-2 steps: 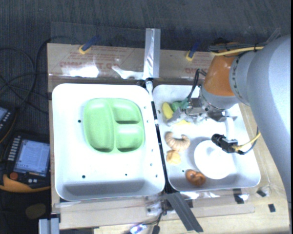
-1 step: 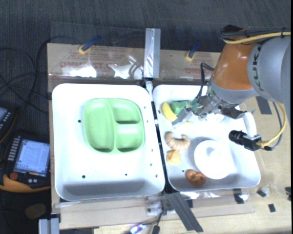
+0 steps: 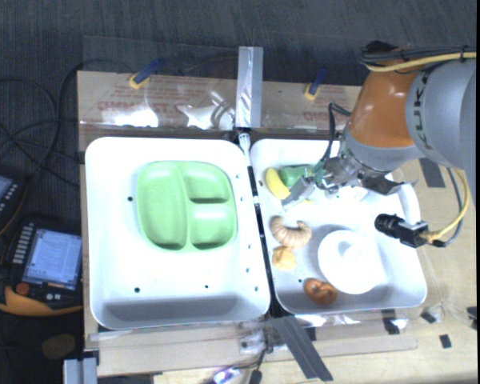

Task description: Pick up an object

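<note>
The likeliest target, as we judge it, is the green toy (image 3: 294, 172) at the back left of the right bin (image 3: 416, 290), with a yellow piece (image 3: 277, 183) touching it on the side of the divider. The tool (image 3: 310, 184) hangs right over their near edge; we cannot tell its state from this slant, nor whether anything sits in it.

To do this step well, we would come down straight over the green toy's middle, clear of the yellow piece, so the two are not pinched together or shoved against the bin wall. We would close only once low enough, then lift slowly and check the toy comes up.

Nearer the front lie a tan shell-like piece (image 3: 291, 231), a small yellow-brown lump (image 3: 284, 257) just below it, a white dish (image 3: 350, 260) and a brown ball (image 3: 321, 291). All are well apart from the target.

The left bin (image 3: 112, 294) holds a green tray (image 3: 184, 203). Both bins sit on a counter (image 3: 112, 94) with clamps at the back; cables and a handheld screen (image 3: 42, 260) lie on the dark floor (image 3: 32, 54) to the left.
</note>
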Controlling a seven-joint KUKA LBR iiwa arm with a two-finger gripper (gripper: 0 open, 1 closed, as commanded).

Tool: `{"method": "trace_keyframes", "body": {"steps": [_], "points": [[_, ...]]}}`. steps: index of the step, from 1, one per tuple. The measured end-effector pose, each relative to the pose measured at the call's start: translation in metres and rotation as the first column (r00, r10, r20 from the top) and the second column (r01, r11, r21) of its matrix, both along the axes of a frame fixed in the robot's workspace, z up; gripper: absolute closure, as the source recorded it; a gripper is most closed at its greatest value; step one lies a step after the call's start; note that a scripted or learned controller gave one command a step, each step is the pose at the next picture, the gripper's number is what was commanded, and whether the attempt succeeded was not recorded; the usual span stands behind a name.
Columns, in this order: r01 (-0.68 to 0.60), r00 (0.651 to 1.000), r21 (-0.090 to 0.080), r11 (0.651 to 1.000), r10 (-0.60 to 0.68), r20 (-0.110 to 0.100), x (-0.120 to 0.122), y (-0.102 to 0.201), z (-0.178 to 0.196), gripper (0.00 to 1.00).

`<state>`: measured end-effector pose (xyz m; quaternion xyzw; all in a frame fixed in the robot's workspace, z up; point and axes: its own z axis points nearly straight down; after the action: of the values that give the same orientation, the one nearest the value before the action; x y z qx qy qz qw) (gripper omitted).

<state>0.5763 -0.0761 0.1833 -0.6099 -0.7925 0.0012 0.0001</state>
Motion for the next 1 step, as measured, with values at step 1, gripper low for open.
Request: {"method": "trace_keyframes", "body": {"steps": [1], "points": [[-0.005, 1.000, 0.002, 1.000, 0.005, -0.001, 0.0069, -0.0064, -0.0003, 0.00]]}}
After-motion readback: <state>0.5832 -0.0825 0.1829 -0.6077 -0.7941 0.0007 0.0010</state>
